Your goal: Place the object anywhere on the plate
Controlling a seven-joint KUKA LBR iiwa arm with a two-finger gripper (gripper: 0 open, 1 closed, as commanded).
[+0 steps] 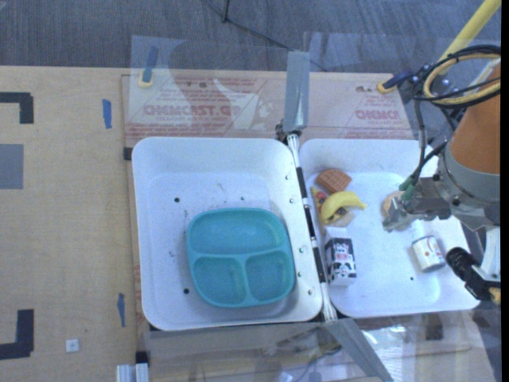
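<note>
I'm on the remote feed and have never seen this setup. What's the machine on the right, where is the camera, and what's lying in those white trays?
One camera looks down at a slant. The grey and orange arm reaches in from the right; its hand hangs over the right bin. That bin holds a banana, a waffle-like toy, a small black and white carton and a small white can. The left bin holds the teal divided plate. Whether the hand holds anything is unclear.

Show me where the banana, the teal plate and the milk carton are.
banana [342,205], camera view, middle of its yellow curve.
teal plate [193,249], camera view, left rim.
milk carton [340,261], camera view, middle of its black-and-white side.
</note>
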